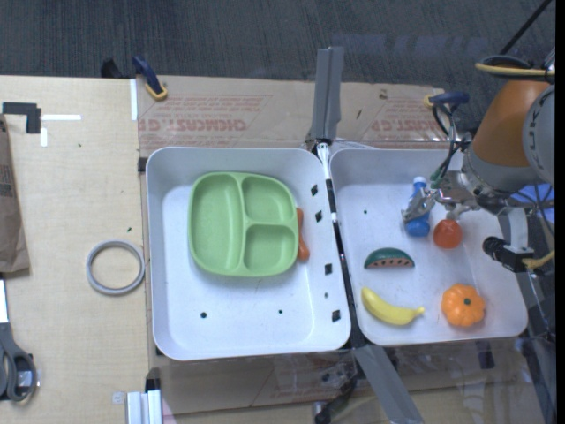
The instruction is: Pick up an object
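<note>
Blue object [418, 226] just under gripper [422, 203]

The gripper [424, 203] hangs low in the right bin [353, 263]. A blue object [417, 226] sits right under it, possibly touching, and a red ball [448, 233] lies just beside. Nearer the camera, a watermelon slice [389, 259], banana [391, 308] and small pumpkin [463, 306] crowd the floor. Bare floor opens toward the divider.
</note>
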You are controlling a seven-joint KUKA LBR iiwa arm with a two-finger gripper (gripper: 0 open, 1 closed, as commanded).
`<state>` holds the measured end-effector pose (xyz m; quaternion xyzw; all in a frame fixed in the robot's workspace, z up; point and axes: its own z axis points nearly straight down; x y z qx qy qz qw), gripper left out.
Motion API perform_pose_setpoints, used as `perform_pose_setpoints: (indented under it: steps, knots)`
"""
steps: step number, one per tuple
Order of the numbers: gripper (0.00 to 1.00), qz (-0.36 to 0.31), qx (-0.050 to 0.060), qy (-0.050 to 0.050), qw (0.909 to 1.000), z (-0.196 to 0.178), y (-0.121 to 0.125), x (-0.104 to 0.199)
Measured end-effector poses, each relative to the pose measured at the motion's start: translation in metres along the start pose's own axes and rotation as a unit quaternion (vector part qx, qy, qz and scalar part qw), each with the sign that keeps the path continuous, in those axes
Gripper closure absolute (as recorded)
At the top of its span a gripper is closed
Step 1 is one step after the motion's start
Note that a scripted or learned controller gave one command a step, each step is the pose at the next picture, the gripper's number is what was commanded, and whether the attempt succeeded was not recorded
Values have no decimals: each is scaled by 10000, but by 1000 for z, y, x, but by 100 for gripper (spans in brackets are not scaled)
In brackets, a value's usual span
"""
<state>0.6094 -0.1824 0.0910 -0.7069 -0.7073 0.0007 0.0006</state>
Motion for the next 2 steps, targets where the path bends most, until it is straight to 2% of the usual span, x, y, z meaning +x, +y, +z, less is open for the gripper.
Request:
perform_pose_setpoints:
  steps: [1,2]
  knots:
    - [100,13,-3,-1,10000,-9,0,-1]
    - [100,-12,-5,-6,10000,-147,36,83]
